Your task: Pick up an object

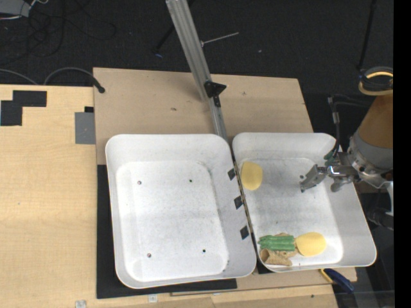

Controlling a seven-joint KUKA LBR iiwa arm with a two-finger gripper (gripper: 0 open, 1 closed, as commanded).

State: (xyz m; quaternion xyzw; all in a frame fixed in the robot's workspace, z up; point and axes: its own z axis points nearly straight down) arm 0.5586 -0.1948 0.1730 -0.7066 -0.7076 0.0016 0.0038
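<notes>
My gripper [324, 182] hangs over the right part of the right bin [302, 145], fingers spread and open, with nothing between them. A yellow rounded object [251, 175] lies against that bin's left wall, well to the left of the gripper. Near the front edge sit a green object [277, 241], a tan object [278, 257] just below it, and a second yellow object [311, 243] to their right. None of them touches the gripper.
The left bin [128, 153] adjoins the right one, joined by black clips [238, 201]. A slanted metal rail [192, 50] runs down to the back of the bins. The grey arm [374, 133] enters from the right.
</notes>
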